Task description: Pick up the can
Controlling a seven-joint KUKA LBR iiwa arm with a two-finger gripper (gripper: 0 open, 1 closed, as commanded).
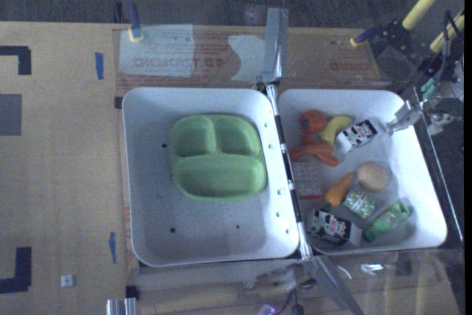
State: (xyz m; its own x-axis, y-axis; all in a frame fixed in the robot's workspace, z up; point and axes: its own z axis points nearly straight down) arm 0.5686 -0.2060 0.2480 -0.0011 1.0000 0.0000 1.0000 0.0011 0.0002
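Note:
The can (359, 203), small with a green and white label, lies in the right bin (431, 192) towards its front, between an orange carrot (338, 189) and a green bottle (387, 219). My gripper (402, 117) hangs at the bin's far right edge, just right of a cow-patterned bottle (356, 135). It is well behind the can and apart from it. The arm's wrist (442, 96) enters from the right.
The right bin also holds a tan bun (372, 176), a banana (338, 125), red and orange toy food (313, 151) and a cow-patterned carton (330, 225). A green divided plate (218, 156) sits in the left bin (147, 181). A metal divider (284, 173) separates the bins.

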